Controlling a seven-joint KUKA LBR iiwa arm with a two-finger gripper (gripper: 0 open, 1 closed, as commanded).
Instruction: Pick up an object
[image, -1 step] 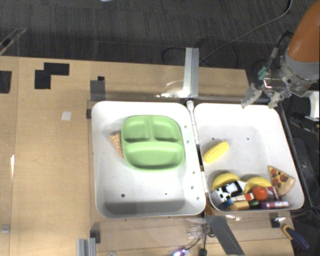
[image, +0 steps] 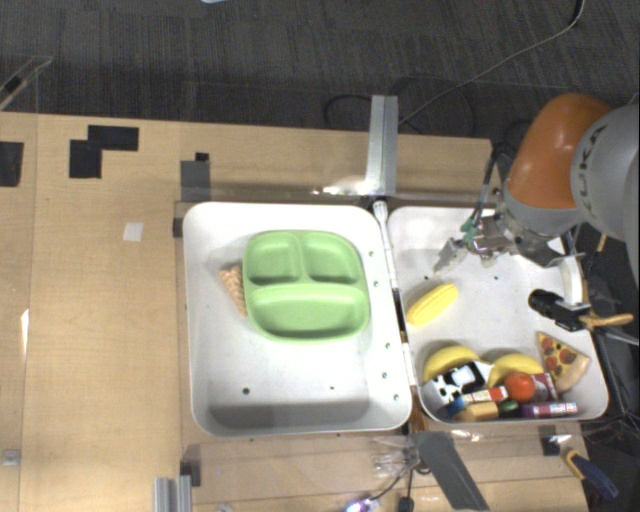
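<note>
The claw (image: 455, 250) hangs over bare floor in the far part of the right bin (image: 500, 300). At this size I cannot tell whether it is wide or narrow, and I see nothing held in it.

The nearest thing to pick is the yellow piece (image: 432, 303), near the claw, below it and slightly to its left in the view, close to the wall between the bins. It looks rounded and lies at a slant. A claw that closes off its middle would likely squeeze it sideways, roll it against the wall, or shut on nothing. A straight drop from here would probably meet only bare floor.

Well below the claw, a heap lines the bin's near wall: two bananas (image: 450, 358), a black-and-white item (image: 462, 378), a red ball (image: 520, 387), a purple pen (image: 552, 408) and a pizza slice (image: 562, 362). They touch one another, so a grab there risks catching two, or wedging on a neighbour and slipping.

Far to the claw's left, the left bin (image: 210, 380) holds a green plate (image: 303, 283). It looks too broad and flat to grip except by its rim.
</note>
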